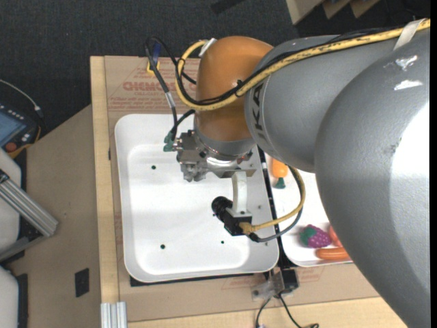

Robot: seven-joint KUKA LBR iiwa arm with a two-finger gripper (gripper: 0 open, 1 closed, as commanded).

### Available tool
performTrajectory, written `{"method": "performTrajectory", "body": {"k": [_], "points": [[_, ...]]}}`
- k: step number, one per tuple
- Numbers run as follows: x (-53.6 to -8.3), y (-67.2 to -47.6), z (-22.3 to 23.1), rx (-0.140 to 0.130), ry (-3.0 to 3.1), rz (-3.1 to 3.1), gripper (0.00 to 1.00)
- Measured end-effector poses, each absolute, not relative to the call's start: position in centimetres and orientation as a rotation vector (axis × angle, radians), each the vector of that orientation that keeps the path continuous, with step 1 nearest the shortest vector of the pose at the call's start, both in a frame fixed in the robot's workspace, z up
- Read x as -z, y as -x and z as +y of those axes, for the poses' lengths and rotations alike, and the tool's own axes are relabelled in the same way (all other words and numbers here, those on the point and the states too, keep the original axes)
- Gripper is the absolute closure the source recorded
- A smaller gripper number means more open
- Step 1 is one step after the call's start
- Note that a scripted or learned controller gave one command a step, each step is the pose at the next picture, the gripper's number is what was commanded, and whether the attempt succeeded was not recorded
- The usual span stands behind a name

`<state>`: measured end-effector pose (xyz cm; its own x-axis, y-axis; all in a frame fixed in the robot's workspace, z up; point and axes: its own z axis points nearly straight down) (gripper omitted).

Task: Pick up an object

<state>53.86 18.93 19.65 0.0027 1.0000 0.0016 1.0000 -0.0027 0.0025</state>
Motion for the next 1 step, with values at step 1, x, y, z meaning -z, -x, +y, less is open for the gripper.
{"method": "performTrajectory", "body": {"k": [1], "points": [[-24.8, -56.28, 22.71, -0.012, -2.215, 2.223, 1.0]]}}
